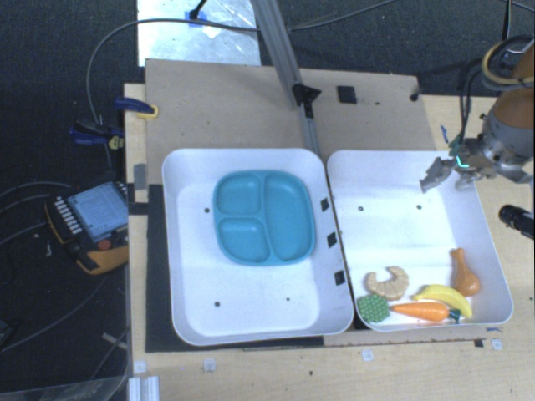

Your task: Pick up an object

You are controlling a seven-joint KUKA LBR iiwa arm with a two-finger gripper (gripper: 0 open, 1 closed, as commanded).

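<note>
Several toy foods lie along the front of the right bin (401, 224): a tan croissant (387, 281), a green broccoli (373, 308), an orange carrot (420, 312), a yellow banana (445, 296) and a brown drumstick (465, 273). My gripper (450, 174) hangs over the back right corner of that bin, well behind the foods. Its two fingers are spread apart with nothing between them.
The left bin (192, 291) holds a blue divided plate (264, 217). A slanted metal pole (280, 40) rises from behind the seam between the bins. Clamps and a handheld device (92, 224) lie off the bench to the left.
</note>
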